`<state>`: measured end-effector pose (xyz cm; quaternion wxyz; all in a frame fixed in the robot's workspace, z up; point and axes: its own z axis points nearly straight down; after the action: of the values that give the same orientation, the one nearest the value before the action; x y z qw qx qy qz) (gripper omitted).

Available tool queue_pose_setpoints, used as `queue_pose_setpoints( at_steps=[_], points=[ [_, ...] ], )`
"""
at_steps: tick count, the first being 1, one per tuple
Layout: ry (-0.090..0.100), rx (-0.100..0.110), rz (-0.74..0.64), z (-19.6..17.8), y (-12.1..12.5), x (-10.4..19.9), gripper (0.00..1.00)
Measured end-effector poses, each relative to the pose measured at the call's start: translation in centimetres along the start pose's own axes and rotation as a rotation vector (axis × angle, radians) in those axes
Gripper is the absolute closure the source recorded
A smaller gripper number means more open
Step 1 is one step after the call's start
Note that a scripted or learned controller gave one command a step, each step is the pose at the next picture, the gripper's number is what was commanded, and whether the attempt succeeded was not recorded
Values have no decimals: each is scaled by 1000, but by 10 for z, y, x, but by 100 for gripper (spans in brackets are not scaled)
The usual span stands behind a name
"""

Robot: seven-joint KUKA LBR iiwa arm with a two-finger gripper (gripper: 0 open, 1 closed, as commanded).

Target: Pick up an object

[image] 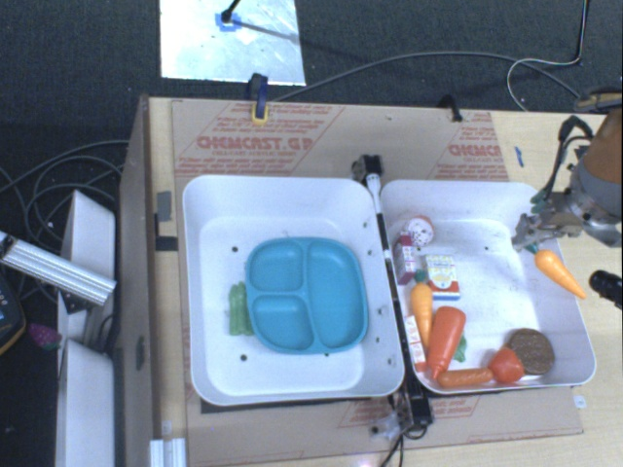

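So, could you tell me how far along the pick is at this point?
Nothing looks finished yet. The gripper sits at the right bin's far right rim, with a small orange carrot just below it; whether the carrot is actually held cannot be told. Still left: a confirmed grasp and lift. The other items, such as the big carrot, lie untouched in the bin.

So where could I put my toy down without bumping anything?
Right bin: bare floor in the middle, between the small carton and the orange carrot near the tool. Its front left is crowded. Left bin: thin strips around the blue plate; a green piece lies left of it.
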<state>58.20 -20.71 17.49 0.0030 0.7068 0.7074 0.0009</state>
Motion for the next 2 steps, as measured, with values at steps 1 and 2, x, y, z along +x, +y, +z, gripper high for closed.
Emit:
queue_pose_setpoints(
  at_steps=[1, 2],
  points=[
    [4, 5, -3, 54, 1, 87, 100],
    [2, 5, 1, 32, -53, 32, 100]
  ],
)
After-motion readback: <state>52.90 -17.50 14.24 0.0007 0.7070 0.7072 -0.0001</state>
